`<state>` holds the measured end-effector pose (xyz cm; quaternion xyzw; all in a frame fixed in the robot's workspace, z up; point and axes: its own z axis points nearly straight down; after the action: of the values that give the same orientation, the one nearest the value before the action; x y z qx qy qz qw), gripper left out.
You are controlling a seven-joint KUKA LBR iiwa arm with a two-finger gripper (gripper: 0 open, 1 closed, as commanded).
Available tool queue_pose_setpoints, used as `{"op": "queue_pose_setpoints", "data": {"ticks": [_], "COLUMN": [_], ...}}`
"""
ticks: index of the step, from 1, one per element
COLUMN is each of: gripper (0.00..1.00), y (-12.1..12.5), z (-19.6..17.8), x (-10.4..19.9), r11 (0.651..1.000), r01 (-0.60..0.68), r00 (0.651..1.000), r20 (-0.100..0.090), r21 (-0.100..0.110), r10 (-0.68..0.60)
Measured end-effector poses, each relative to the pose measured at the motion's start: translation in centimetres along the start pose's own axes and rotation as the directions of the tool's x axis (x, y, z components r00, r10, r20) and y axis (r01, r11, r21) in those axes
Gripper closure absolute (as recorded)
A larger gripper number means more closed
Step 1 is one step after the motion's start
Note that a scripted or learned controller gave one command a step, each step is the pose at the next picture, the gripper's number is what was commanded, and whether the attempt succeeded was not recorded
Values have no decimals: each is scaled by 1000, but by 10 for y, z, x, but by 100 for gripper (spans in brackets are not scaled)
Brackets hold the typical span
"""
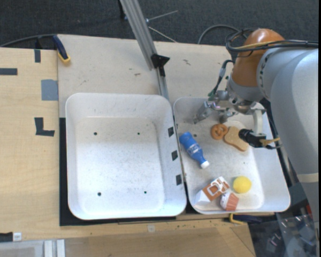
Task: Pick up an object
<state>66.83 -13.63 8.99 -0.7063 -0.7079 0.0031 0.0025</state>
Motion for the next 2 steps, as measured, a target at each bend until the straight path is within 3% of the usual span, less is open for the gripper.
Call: {"op": "queue_pose_setpoints", "data": {"ticks": [1,2], "gripper": [100,100], "y": [1,3], "z": [-14,-56], "x": [1,1], "r11": [1000,1000], "r01": [1,-1], "r00": [1000,1000], "r20": [1,-1], "r21": [-4,-11], "r10": [-1,1]}}
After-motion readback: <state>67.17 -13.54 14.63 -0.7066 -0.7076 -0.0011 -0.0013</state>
